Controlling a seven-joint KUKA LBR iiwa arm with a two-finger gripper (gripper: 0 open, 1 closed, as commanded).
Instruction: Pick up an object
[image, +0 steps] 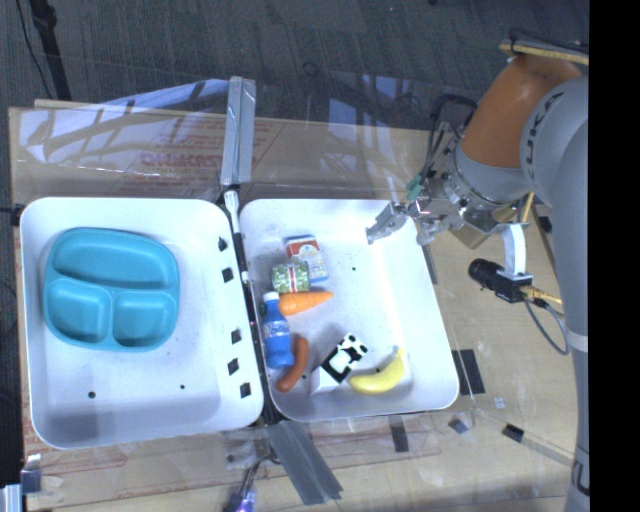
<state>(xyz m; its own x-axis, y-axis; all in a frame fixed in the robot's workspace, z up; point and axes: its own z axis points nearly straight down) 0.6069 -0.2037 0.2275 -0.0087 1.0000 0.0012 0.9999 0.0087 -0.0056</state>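
My gripper (402, 224) hovers over the upper right corner of the right bin (412, 300), its two grey fingers spread apart with nothing between them. Below and left of it lie the objects: a small carton (304, 249), a green can (290, 275), an orange carrot (305, 301), a blue bottle (276, 336), a brown sausage (294, 365), a black-and-white box (344, 359) and a yellow banana (380, 376). None of them touches the gripper.
The left bin (120, 390) holds a blue divided tray (110, 289). A grey divider bar (237, 130) runs between the bins. Cables and a black fitting (495, 278) hang by the wrist at right. Bare bin floor lies under the gripper.
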